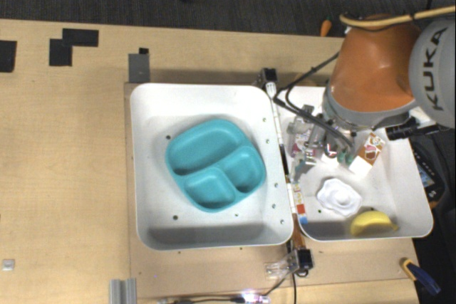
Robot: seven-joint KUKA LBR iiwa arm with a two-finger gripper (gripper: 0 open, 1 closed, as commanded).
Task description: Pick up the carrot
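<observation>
My gripper (322, 148) hangs low over the left half of the right bin (406, 181), under the arm's big orange band (370, 67). The wrist and band cover most of the bin's back part, hiding whatever lies there. Nothing orange and carrot-shaped can be made out among the items around the gripper.
In the right bin lie a white lumpy item (338, 197) at the front centre, a yellow fruit (372, 223) at the front edge, and a small brown-and-white item (372, 147) right of the gripper. The left bin (149, 153) holds a teal divided plate (214, 164).
</observation>
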